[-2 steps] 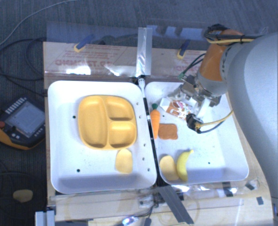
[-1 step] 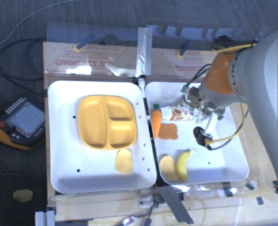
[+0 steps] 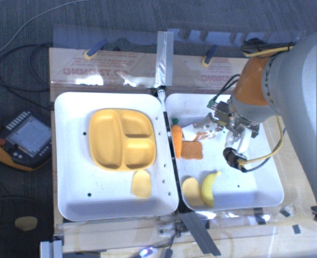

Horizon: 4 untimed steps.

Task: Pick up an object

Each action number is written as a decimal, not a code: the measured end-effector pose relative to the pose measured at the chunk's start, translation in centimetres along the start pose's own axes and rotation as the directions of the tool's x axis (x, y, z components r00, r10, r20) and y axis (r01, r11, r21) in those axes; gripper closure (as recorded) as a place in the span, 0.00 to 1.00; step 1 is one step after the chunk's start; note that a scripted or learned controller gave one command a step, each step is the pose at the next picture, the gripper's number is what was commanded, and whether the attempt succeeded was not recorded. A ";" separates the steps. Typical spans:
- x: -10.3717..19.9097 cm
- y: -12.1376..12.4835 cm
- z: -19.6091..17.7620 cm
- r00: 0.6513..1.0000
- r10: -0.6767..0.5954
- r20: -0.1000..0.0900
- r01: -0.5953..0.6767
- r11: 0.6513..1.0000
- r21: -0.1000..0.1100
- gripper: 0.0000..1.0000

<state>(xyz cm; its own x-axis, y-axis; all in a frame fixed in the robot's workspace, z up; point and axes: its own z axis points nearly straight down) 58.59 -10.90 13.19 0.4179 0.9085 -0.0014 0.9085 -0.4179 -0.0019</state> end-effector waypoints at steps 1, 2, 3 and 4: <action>1.0 5.8 -1.3 0.995 0.101 0.003 -0.101 0.995 0.000 0.00; -4.9 4.1 4.3 0.996 -0.085 0.000 0.085 0.996 -0.007 0.00; 0.8 3.0 -3.4 0.958 -0.288 0.002 0.288 0.958 -0.001 0.00; -2.0 0.4 1.2 0.931 -0.366 0.001 0.366 0.930 -0.031 0.00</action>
<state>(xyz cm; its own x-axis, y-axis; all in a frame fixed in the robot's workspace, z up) 58.08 -12.88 12.02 0.0563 0.9984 -0.0016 0.9980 -0.0562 0.0291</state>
